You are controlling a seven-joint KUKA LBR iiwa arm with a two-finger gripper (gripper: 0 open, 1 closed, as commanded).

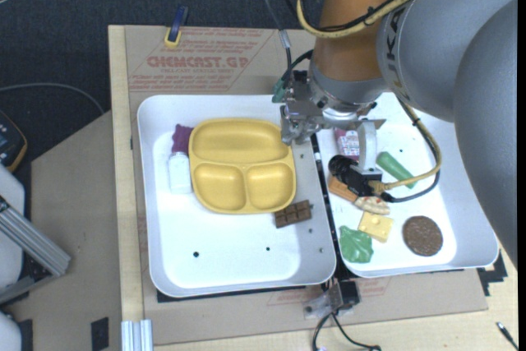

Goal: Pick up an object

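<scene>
The grey arm's two-finger gripper (297, 124) is hanging over the divider between the two shallow white bins, at the yellow three-compartment plastic plate's (242, 163) two o'clock corner. Its grip state cannot be told, since the wrist is covering the tip. The plate is lying flat in the left bin (238, 271), perhaps the target. A small brown chocolate-like block (292, 214) is sitting at its five o'clock. The right bin (460, 247) is holding a green wedge (356, 245), a yellow cheese-like slice (376, 223) and a brown round cookie-like disc (422, 235), scattered apart, leaving room for a grasp.

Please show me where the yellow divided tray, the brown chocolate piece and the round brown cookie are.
yellow divided tray (242, 164): camera view, point on its central ridge.
brown chocolate piece (292, 214): camera view, its middle.
round brown cookie (422, 235): camera view, its centre.
</scene>
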